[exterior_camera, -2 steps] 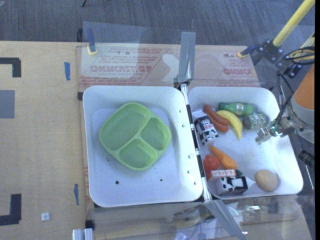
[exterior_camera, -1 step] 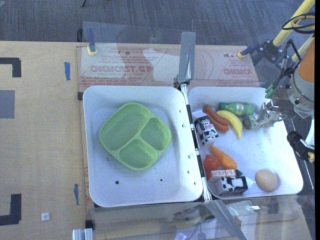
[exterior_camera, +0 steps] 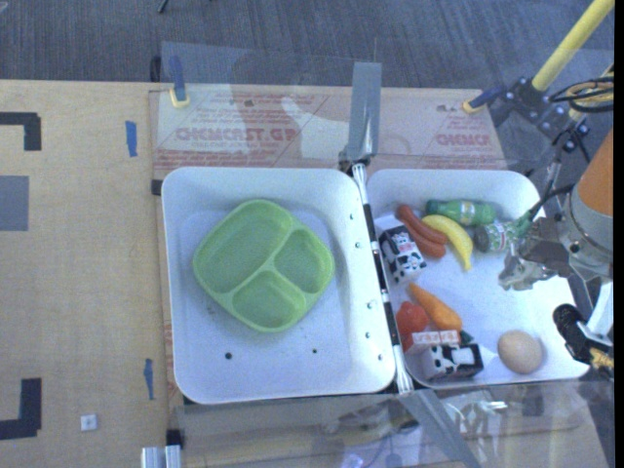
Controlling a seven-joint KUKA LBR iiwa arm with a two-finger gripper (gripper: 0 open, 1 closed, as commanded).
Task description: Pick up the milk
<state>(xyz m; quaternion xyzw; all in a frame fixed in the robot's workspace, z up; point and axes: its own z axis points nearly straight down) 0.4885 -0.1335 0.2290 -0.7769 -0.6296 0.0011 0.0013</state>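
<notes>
Two cow-patterned cartons lie in the right bin (exterior_camera: 487,185). One small black-and-white milk carton (exterior_camera: 402,253) lies on its side near the bin's left wall, beside a red sausage (exterior_camera: 422,231). The other carton (exterior_camera: 449,353), with a red-and-white top, lies at the front edge. My gripper (exterior_camera: 517,272) hangs over the right part of this bin, right of the banana (exterior_camera: 455,239) and above the egg (exterior_camera: 520,351). It is well apart from both cartons and nothing shows in its grasp.
A green bottle (exterior_camera: 461,210) lies at the back of the right bin. A carrot (exterior_camera: 435,307) and a red fruit (exterior_camera: 411,321) sit mid-left. The left bin (exterior_camera: 185,359) holds a green divided plate (exterior_camera: 263,264).
</notes>
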